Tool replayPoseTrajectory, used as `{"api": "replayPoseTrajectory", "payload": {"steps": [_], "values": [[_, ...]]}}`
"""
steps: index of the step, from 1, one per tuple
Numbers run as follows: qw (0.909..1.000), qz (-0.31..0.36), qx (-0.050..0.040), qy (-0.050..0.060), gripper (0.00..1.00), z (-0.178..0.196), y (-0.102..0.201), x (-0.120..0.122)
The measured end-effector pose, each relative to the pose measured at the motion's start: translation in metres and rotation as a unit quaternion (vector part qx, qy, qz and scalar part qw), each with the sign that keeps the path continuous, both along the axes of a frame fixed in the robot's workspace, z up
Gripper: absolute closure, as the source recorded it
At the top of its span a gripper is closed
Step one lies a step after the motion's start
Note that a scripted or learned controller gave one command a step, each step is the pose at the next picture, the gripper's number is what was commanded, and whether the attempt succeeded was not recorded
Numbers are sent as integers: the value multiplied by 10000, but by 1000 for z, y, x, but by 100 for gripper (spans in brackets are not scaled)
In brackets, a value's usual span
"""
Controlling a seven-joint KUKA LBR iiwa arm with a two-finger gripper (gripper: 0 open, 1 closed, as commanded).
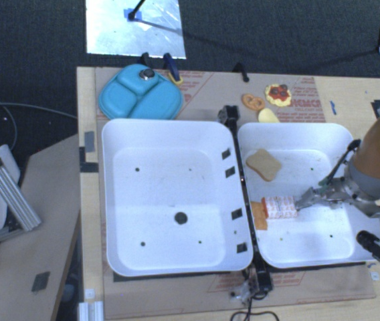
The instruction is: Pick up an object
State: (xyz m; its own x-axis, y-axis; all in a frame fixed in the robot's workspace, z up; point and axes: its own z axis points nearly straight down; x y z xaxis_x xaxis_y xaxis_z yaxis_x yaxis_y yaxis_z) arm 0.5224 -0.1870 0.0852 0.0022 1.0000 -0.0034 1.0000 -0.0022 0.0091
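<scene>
The arm comes in from the right and its hand [302, 201] is down low in the right bin [310, 136], its tip right at the edge of a small red-and-white packet [280, 207]. From here I can't tell how far apart its grip is, or whether it has hold of anything. An orange piece [259, 215] lies against the packet's left side, by the bin wall. A slice of toast [263, 164] sits further back in the same bin. The left bin [170, 136] has a small dark round thing [180, 218] on its floor. Behind the bins, on the tabletop [203, 89], lie a blue divided plate [140, 93], a pretzel [252, 101] and a small pizza [278, 94].
</scene>
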Motion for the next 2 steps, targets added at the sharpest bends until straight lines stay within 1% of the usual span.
{"api": "replayPoseTrajectory", "payload": {"steps": [1, 2], "values": [[10000, 41, -10, -16, 0, 70, -20, 75], [10000, -1, 28, 74, 0, 40, -20, -7]]}}
